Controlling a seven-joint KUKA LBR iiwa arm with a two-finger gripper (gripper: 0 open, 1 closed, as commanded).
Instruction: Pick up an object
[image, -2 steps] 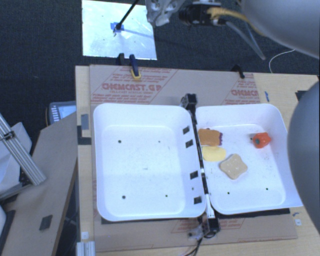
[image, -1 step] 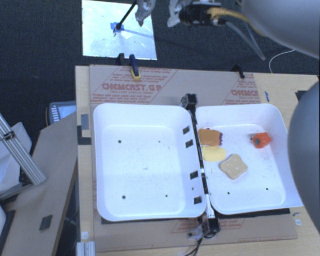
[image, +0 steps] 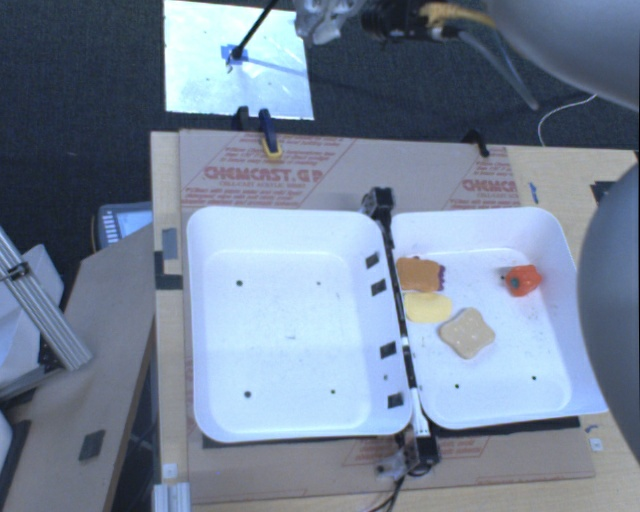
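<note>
- My gripper (image: 322, 18) hangs at twelve o'clock, well above the bins; jaw state: cannot tell.
- Nothing picked yet.
- Next: descend toward the tomato (image: 521, 280), four o'clock.

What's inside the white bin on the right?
The right bin holds four small things: an orange-brown piece, a pale yellow piece, a tan biscuit-shaped piece and a red-orange piece. The arm covers the bin's far right edge, so that part stays hidden.

gripper (image: 322, 17) raised at top edge, seemingly blurred.
</note>
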